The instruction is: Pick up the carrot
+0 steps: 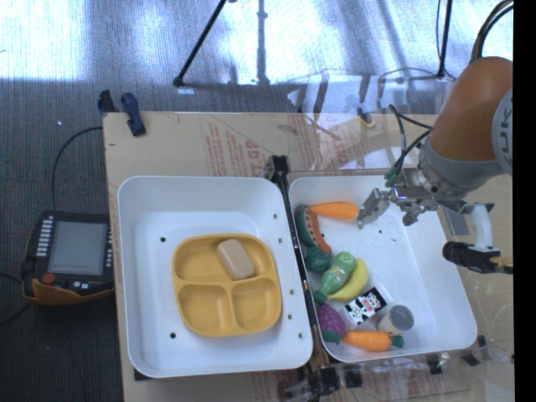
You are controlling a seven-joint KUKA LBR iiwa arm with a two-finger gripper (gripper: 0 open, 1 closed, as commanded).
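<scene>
An orange carrot (335, 210) lies at the upper left of the right bin (435, 291), pointing towards the gripper. A second orange carrot with a green top (369, 340) lies along that bin's front wall. My gripper (390, 213) hangs over the upper middle of the right bin, just right of the upper carrot's tip. Its fingers (368, 209) are spread, it is open, and nothing is between them.
In the right bin lie a watermelon slice (311, 229), a dark green vegetable (318, 260), a light green fruit (339, 271), a banana (358, 283), a purple fruit (329, 318), a cow-print carton (363, 306) and a grey can (399, 316). The left bin (151, 224) holds a yellow divided plate (201, 308) with a beige block (236, 259).
</scene>
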